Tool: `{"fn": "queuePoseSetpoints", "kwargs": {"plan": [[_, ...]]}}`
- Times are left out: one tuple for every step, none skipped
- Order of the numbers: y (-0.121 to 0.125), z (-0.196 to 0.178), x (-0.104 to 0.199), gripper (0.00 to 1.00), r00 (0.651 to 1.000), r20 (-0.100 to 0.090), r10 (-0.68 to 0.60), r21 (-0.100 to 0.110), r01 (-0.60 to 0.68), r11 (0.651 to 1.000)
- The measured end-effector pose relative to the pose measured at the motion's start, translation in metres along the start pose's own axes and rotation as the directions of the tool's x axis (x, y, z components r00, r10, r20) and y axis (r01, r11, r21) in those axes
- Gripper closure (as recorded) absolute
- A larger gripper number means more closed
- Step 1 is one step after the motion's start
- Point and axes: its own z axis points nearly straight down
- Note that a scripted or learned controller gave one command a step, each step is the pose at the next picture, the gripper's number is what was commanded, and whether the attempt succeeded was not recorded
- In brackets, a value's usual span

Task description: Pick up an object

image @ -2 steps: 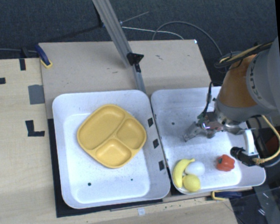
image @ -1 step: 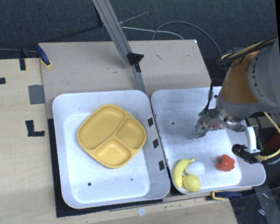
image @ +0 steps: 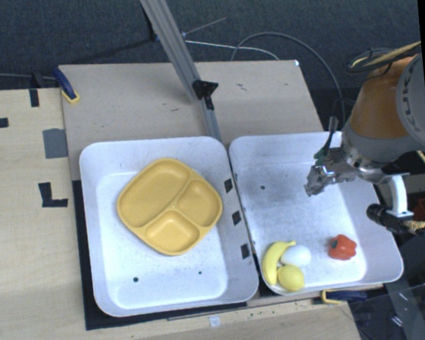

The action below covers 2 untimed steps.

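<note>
My gripper (image: 315, 184) hangs over the right side of the right bin (image: 271, 160), its fingers pointing left and down. Nothing shows between them. Below it, near the bin's front edge, lies a small red tomato-like object (image: 342, 247). At the front left corner of the same bin sit a yellow banana (image: 274, 257), a white egg-like ball (image: 297, 256) and a yellow lemon (image: 290, 277), bunched together. The gripper is well above and apart from all of them.
The left bin (image: 112, 287) holds a yellow divided plate (image: 169, 205), set toward the back. A grey metal pole (image: 178, 49) slants from the top down to the seam between the bins. The orange-banded arm (image: 386, 108) enters from the right.
</note>
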Motion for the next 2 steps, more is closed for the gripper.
{"fn": "queuePoseSetpoints", "kwargs": {"plan": [[0.007, -0.052, 0.009, 1.00, 1.000, 0.000, -0.002, 0.000, 0.002, 1.000], [0.009, -0.105, 0.009, 1.00, 1.000, 0.000, -0.001, -0.001, 0.001, 1.000]]}}
